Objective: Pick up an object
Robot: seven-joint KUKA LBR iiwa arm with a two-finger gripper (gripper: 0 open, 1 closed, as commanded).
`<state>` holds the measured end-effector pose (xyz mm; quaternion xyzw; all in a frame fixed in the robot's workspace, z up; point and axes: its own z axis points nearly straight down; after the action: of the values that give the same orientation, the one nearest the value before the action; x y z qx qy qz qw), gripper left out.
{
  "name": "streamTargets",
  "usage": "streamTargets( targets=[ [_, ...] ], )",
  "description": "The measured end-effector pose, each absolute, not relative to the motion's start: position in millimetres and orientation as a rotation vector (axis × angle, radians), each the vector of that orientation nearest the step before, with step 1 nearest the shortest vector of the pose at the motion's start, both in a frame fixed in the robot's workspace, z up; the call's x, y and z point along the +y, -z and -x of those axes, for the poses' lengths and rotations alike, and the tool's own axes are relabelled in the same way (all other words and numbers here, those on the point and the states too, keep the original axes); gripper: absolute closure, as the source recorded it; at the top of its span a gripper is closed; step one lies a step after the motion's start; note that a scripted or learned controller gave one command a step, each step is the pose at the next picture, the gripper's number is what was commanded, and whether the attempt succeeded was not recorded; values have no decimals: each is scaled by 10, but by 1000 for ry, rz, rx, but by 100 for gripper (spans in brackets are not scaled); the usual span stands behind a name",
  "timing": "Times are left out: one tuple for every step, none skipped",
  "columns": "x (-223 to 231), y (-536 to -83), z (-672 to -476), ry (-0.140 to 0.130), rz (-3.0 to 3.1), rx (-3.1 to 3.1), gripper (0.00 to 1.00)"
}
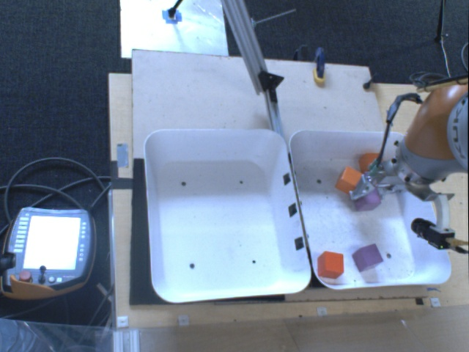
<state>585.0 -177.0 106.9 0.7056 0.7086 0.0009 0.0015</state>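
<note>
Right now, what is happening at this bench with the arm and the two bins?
The arm reaches from the right into the right bin. Its gripper is down among the blocks there, beside an orange block and right at a purple block. Whether it grips anything is unclear. Another orange block and another purple block lie apart near the front wall of the bin. The left bin is next to it.

Bright, even overhead light; glare off white bins (220, 141) & foil patch (172, 13); soft shadows, slightly soft focus overall.
</note>
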Motion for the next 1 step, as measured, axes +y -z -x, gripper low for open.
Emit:
streamTargets(
  targets=[
    [-1747, -1504, -5871, -4, -2214, 2223, 100]
  ],
)
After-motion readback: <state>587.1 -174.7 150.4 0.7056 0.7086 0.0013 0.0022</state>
